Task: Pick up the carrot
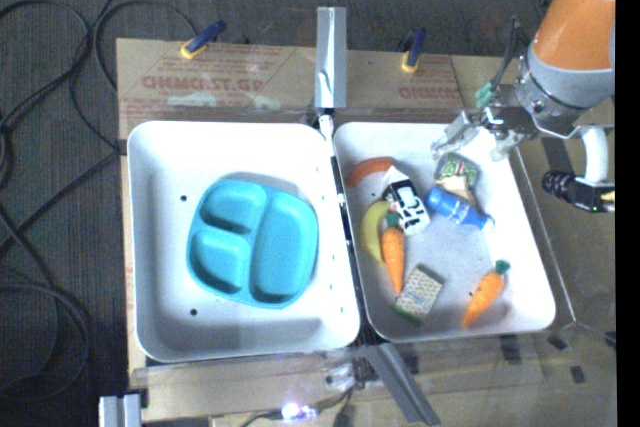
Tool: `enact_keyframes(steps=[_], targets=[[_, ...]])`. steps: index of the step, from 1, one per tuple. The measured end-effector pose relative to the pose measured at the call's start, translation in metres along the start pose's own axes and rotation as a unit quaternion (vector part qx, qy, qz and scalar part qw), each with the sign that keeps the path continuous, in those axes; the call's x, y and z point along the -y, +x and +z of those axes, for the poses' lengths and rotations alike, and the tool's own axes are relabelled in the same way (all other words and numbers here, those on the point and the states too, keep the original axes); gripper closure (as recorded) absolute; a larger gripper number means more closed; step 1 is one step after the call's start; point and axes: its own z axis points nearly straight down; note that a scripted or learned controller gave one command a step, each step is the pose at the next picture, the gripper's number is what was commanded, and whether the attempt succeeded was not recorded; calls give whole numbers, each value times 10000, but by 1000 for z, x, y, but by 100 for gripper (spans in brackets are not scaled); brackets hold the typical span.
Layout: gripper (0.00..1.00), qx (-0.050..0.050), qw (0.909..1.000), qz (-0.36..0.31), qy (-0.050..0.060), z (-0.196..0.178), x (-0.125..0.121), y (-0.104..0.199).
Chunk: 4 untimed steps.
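Nothing of the pick looks done yet. 2 carrots are lying in the right bin (541,310): one carrot (393,258) near the bin's middle, its green top touching the banana (372,227), and a second carrot (485,294) toward the lower right corner, with free floor on most sides. Both are resting on the bin floor, untouched.

The hand (462,137) is hanging over the upper right part of that bin, above a small packet (456,177) and near the blue bottle (458,209). Its fingers are standing apart, gripping nothing. It is well apart from either carrot.

So, judging from this, the whole job is remaining: travelling toward a carrot, coming down, closing, lifting. The corner carrot is looking like the easier target, since the middle one is crowded by the banana, a black and white carton (405,202) and a patterned box (420,292). The left bin (150,215) is holding a blue divided tray (255,240) and plays no part here.
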Motion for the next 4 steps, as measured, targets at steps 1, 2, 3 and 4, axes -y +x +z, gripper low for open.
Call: enact_keyframes(steps=[1,2,3,4], targets=[[0,-7,9913,-1313,3,109,78,-5],[0,4,9844,-1757,-56,190,86,10],[0,18,9959,-899,-50,190,25,26],[0,18,9959,-899,-50,190,25,26]])
